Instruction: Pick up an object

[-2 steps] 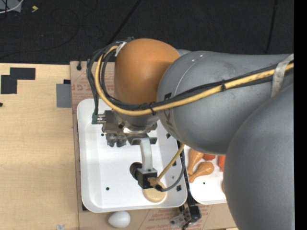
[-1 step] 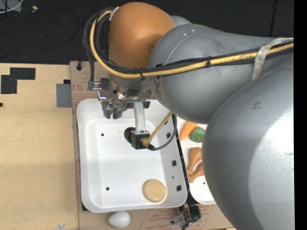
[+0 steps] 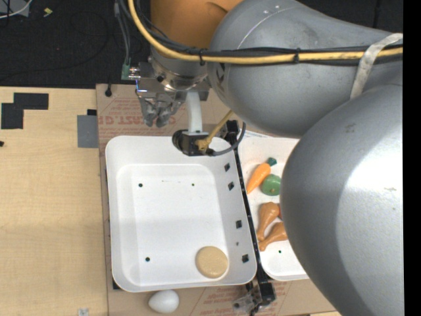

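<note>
My gripper (image 3: 158,114) hangs past the left bin's (image 3: 122,209) far rim, jaws nearly pressed together, pinching nothing. The cookie (image 3: 212,261) lies well below; I should spread before descending.

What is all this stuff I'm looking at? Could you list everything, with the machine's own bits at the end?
Shallow white plastic bins: two, white, side by side on the bench; the right one is mostly hidden by the arm.
Round tan cookie-like disc: one, tan, near front corner of the left bin.
Orange toy carrot: one, orange with a green top, right bin.
Green rounded toy: one, green, right bin beside the carrot.
Tan toy pieces: apparently two, orange-tan, right bin.
White egg-shaped object: one, white, outside the left bin's front edge.
Grey robot arm: one, grey with an orange band.
Claw: one, metallic, above the left bin's far edge.
</note>
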